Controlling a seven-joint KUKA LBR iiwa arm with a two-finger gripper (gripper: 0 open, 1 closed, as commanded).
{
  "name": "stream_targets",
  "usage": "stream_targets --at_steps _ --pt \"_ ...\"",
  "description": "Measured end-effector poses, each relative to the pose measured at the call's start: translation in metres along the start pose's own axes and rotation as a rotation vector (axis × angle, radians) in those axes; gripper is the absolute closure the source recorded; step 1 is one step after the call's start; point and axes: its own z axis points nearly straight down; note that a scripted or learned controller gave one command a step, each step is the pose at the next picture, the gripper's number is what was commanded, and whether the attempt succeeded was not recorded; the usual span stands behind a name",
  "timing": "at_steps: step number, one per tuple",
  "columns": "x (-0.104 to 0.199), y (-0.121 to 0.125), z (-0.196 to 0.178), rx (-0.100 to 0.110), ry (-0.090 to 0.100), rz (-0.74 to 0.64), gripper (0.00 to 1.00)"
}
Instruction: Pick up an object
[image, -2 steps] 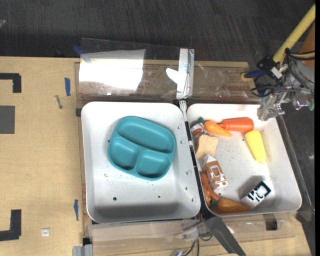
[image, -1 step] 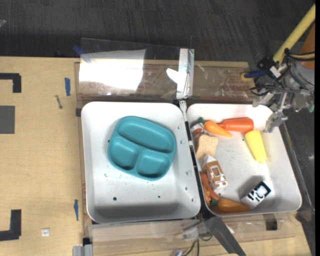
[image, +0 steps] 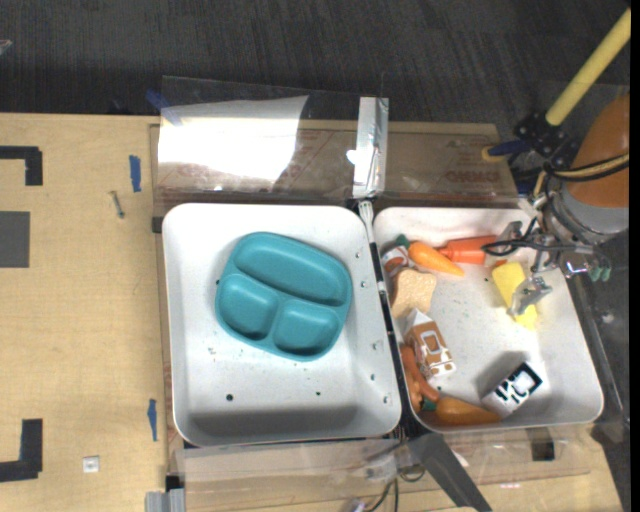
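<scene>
My gripper (image: 533, 290) reaches into the right bin (image: 575, 330) from the right, low over a yellow wedge-shaped object (image: 507, 280) near the bin's right side. It overlaps the wedge's right edge, and whether it grips the wedge is unclear. Further left in the bin lie an orange carrot (image: 435, 258), a redder carrot (image: 470, 246) behind it, and a tan bread slice (image: 415, 292). A small white-and-brown carton (image: 432, 350) lies lower down. A black-and-white block (image: 516, 385) and another orange carrot (image: 455, 406) rest near the front wall.
The left bin (image: 190, 380) holds a teal divided plate (image: 283, 294). A clear plastic sheet (image: 235, 145) lies behind the bins. A yellow pole (image: 590, 62) slants at the upper right above the arm's orange band (image: 605, 150). Wooden bench surface (image: 70, 300) spreads to the left.
</scene>
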Motion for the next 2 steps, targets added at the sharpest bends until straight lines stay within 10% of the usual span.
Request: stream_targets --at_steps 1,2 --pt "-0.003 -0.002 0.020 -0.007 0.014 0.095 0.00" --pt "0.022 0.002 0.022 0.003 -0.015 0.216 0.00"
